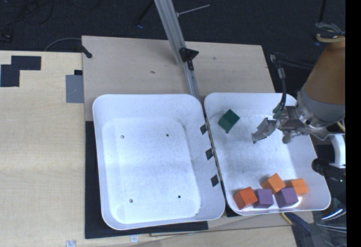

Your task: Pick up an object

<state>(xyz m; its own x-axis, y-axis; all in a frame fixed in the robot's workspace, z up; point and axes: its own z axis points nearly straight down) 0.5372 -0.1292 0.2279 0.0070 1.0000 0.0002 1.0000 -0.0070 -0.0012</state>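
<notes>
Two shallow white plastic bins stand side by side on the light wooden table (45, 144). The left bin (113, 106) and the right bin (237, 102) touch along their middle edge. In the right bin, a dark green cube (228, 120) lies near the far left corner. Along the near edge there is a tight row of small blocks: an orange cube (245, 197), a purple cube (264, 198), a second orange block (275, 182), a second purple block (287, 196) and a third orange block (299, 186). The grey metal pincer (274, 131) hangs over the right side of this bin, fingers spread apart, with nothing between them, well apart from the green cube.
</notes>
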